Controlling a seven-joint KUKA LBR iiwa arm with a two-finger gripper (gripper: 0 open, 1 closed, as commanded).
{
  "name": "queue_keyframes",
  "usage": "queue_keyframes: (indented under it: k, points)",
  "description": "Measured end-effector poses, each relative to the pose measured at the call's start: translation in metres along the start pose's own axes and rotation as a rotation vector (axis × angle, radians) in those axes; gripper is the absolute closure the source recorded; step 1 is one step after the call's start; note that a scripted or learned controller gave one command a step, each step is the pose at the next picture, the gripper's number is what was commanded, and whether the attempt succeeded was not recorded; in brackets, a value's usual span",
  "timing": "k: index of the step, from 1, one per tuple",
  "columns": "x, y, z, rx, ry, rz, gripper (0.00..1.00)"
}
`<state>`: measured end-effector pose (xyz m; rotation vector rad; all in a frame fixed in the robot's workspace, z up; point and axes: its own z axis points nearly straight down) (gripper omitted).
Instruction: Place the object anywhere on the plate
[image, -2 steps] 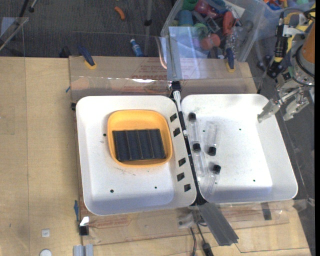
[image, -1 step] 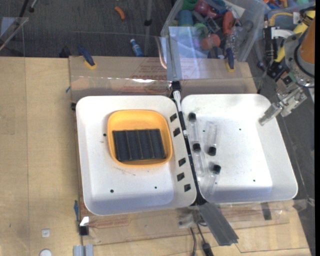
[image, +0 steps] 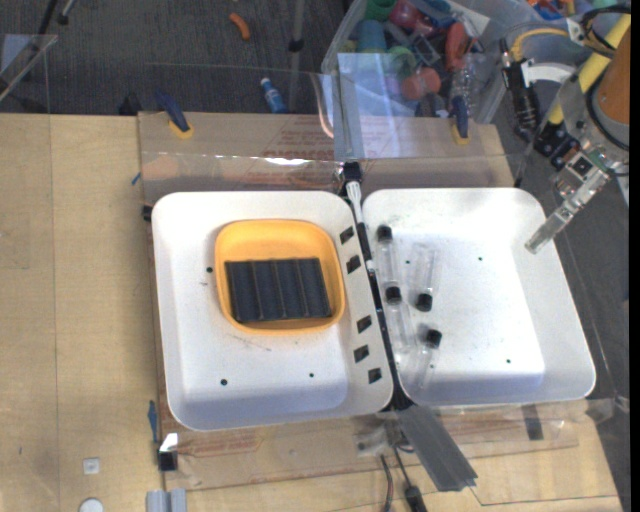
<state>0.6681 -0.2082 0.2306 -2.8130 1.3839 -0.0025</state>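
A yellow plate (image: 277, 233) sits in the left bin (image: 190, 380). On it lies a black ridged rectangular object (image: 277, 289), flat and roughly centred on the plate. My gripper (image: 538, 240) hangs over the upper right corner of the right bin (image: 500, 350), far to the right of the plate, with nothing visible in it. The grey arm with its orange band (image: 612, 90) reaches in from the top right.
Several clear tubes with black caps (image: 423, 298) lie along the left side of the right bin, close to the divider (image: 365, 290) between the bins. A clear plastic box of colourful items (image: 420, 60) stands behind the bins.
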Motion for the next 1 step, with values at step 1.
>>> queue_keyframes:
  k: [1]
  points:
    - [0.0019,0.0011,-0.0077,-0.002,0.0,-0.402,0.0]
